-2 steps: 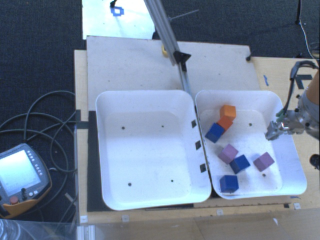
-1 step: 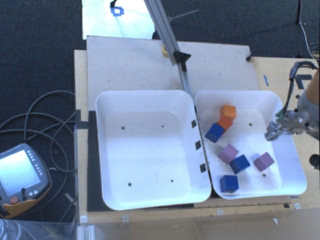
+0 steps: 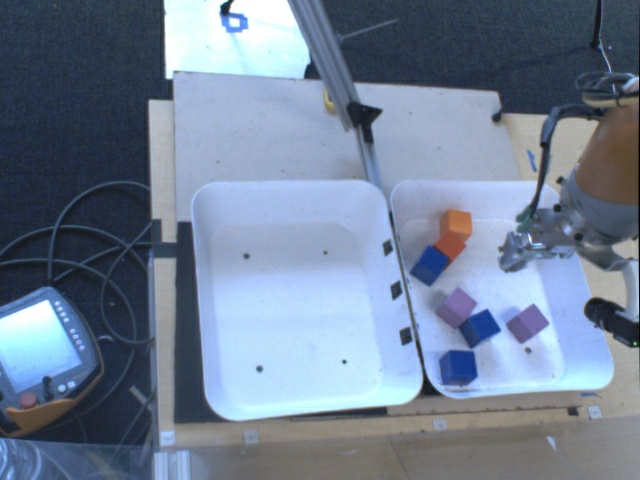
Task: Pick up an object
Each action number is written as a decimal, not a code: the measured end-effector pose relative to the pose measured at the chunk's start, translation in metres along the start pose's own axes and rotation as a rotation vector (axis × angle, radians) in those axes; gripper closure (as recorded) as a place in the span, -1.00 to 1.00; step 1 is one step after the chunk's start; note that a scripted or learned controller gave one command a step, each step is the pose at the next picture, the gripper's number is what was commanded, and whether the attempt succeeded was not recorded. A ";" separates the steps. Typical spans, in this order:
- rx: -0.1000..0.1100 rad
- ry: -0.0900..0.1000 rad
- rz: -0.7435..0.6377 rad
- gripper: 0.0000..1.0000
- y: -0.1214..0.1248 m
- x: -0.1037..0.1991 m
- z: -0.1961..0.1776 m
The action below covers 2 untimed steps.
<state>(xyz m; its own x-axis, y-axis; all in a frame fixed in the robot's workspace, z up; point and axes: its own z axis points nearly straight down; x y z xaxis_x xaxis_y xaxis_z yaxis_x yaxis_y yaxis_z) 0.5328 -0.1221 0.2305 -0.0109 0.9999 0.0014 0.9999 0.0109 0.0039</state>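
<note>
So the arm comes in from the right and its gripper (image 3: 520,251) hangs over the right bin (image 3: 590,368), up near the far side; honestly can't tell whether it's open or closed from this angle, and nothing visibly sits in it. All the candidates are in that bin: an orange block (image 3: 457,223) leaning on a second orange piece (image 3: 449,245), touching a blue cube (image 3: 429,265); a lilac cube (image 3: 456,306) touching another blue cube (image 3: 480,327); a purple cube (image 3: 527,322) on its own; a third blue cube (image 3: 458,366) near the front wall. They're cubes, so no real long axis; most sit rotated diagonal to the bin walls. My guess: the purple one's easiest, being apart from neighbours. The left bin (image 3: 215,268) looks like the drop side.
</note>
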 end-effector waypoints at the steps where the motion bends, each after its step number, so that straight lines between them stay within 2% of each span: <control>1: 0.000 0.000 -0.001 1.00 0.015 0.053 -0.011; 2: 0.000 0.001 0.000 1.00 0.030 0.099 -0.017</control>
<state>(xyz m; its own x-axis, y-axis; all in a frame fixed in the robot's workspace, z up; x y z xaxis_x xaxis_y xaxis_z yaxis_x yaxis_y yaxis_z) 0.5618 -0.0227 0.2479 -0.0110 0.9999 0.0020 0.9999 0.0110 0.0034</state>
